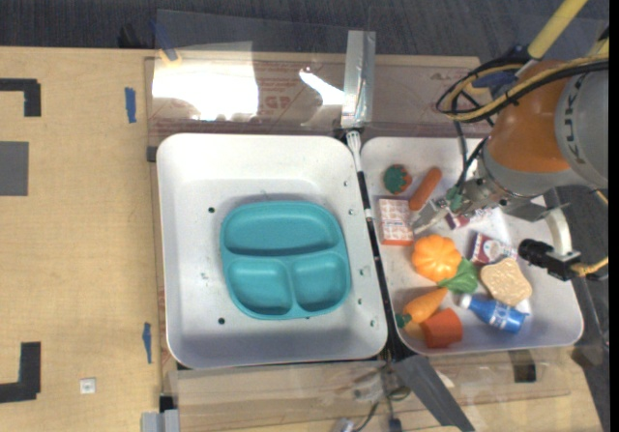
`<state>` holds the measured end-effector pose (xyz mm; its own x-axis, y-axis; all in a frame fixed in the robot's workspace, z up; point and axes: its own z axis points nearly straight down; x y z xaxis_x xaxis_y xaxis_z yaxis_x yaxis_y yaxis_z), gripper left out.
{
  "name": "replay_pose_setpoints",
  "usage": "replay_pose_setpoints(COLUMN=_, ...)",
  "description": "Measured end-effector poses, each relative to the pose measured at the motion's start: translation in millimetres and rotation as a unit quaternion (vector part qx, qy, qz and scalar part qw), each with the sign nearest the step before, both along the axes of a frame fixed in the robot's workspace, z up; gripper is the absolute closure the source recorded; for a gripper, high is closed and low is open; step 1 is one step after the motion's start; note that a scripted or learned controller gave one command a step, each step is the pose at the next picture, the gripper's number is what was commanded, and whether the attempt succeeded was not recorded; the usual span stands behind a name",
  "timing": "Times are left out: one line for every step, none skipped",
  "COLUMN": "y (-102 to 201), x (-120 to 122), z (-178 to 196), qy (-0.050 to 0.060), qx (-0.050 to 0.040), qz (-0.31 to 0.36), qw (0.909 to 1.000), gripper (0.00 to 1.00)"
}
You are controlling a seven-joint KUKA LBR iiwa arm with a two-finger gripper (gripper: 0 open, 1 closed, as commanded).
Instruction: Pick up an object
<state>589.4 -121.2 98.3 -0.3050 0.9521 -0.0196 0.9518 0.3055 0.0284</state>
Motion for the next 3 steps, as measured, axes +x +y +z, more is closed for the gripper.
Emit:
replay_pose_setpoints(y=11.4, x=-41.5, z=-1.2, qy=-0.001, qx=0.0010, qz=-0.007, qw=1.0000, gripper=0.00)
replay_pose_setpoints(y=9.6, x=-39.6, z=10.3, qy=-0.004, qx=-0.0007, qz=-0.008, qw=1.0000, gripper=1.00)
replay_pose_setpoints(y=90.8, x=26.2, z=90.6, qy=0.012, qx=0.0075, qz=-0.054, qw=0.9985, gripper=1.00)
